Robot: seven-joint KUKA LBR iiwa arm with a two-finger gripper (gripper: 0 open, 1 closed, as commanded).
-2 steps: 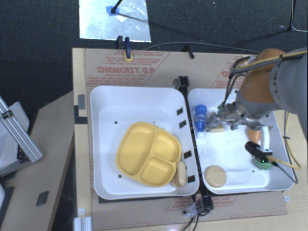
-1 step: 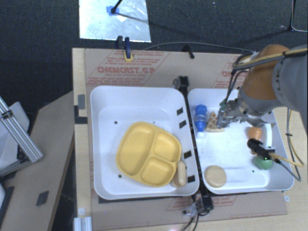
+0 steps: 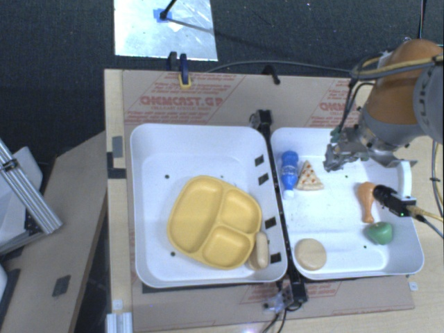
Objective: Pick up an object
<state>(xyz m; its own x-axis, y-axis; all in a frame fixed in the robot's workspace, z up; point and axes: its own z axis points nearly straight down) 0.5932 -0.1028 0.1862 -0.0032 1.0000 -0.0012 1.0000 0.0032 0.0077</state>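
Round bun at front; pizza slice left of end effector

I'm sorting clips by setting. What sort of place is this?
Most likely a robotics lab bench set up for grasping trials: two shallow white bins sit side by side on a board, holding toy food such as a pizza slice and a drumstick, and the robot arm's gripper hangs above them.
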